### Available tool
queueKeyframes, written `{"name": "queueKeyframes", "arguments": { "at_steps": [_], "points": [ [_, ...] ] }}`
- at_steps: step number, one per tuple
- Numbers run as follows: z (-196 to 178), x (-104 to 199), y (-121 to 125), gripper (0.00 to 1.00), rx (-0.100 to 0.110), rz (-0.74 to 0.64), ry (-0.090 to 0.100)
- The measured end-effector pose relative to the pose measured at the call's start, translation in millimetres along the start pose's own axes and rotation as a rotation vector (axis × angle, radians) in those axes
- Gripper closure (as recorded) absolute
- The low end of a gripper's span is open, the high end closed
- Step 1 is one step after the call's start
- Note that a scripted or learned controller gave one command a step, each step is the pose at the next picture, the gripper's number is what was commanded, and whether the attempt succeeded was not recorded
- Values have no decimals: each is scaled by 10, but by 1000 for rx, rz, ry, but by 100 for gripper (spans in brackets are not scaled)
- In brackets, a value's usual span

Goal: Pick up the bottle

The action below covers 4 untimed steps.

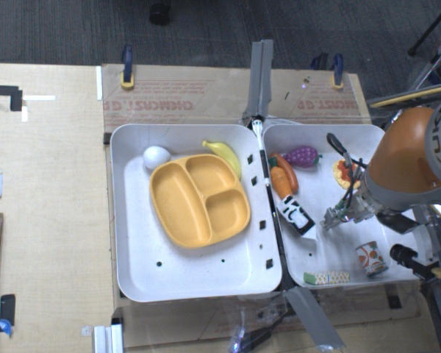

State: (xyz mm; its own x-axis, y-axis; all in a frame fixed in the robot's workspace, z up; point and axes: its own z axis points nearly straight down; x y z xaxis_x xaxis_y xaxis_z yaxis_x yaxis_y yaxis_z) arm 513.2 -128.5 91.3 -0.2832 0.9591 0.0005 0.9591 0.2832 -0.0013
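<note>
Two white bins (132, 271): one yellow tray (198, 199), banana (224, 153), egg (156, 155) left; one bottle (295, 215), carrot (282, 176), grapes (303, 155), can (370, 258) right, beside the gripper (336, 215), grip unclear.

Glossy yellow plastic tray (198, 201), matt white bins (132, 256)

1. My arm (415, 160) reached in from the right, grey, orange band bulging above the wrist.
2. My wrist angled down and to the left.
3. My gripper (331, 218) hung low at the arm's left end, its tip pointing left; how the tip was set, I couldn't tell.
</note>
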Motion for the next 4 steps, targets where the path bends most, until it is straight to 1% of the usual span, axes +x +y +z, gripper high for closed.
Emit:
{"name": "queueKeyframes", "arguments": {
  "at_steps": [1,2,3,4],
  "points": [
    [-13,-806,1033,100,-1,-59,-2],
    [-9,-1062,280,100,-1,182,-1],
    [-2,-848,-431,100,-1,49,0],
    [6,254,-305,100,2,444,1]
  ]
}}
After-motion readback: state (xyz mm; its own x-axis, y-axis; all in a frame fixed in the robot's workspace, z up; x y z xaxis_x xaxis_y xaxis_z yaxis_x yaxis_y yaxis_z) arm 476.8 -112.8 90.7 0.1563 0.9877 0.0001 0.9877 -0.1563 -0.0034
